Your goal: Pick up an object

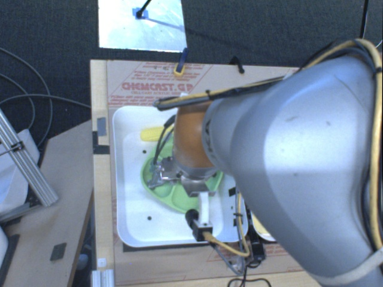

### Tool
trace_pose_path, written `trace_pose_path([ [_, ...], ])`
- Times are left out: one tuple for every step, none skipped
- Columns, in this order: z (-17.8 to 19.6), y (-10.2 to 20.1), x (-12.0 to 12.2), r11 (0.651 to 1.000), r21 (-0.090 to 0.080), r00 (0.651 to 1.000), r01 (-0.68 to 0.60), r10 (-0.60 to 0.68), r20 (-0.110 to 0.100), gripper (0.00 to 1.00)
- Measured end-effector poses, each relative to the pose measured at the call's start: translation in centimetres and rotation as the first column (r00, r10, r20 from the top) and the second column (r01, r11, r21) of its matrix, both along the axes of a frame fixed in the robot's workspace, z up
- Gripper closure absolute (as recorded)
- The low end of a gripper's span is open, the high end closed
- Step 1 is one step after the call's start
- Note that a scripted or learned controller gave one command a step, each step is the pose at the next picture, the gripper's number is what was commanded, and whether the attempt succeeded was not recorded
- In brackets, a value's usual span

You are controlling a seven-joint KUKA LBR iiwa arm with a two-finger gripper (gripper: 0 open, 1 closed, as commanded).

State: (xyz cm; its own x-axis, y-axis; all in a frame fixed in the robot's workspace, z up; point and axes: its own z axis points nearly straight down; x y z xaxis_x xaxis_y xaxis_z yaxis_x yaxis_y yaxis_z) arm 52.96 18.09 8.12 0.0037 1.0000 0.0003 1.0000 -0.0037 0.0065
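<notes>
Your arm (287,160) reaches in over the white bin (128,172), and its gripper (179,184) sits low down in that bin, right over a green plate-like object (157,187); the wrist hides the gripping end, so you cannot tell whether it is open, closed or holding anything. The green object lies directly beneath and just to the left of the gripper, partly covered by it. A yellow object (151,134) lies beyond the gripper toward the far bin wall, near but apart from the green one.
</notes>
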Motion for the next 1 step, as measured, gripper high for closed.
trace_pose_path([
  [5.99,0.61,10.2,1.0,0.001,1.0,-0.008,0.008,0.006,0.0],
])
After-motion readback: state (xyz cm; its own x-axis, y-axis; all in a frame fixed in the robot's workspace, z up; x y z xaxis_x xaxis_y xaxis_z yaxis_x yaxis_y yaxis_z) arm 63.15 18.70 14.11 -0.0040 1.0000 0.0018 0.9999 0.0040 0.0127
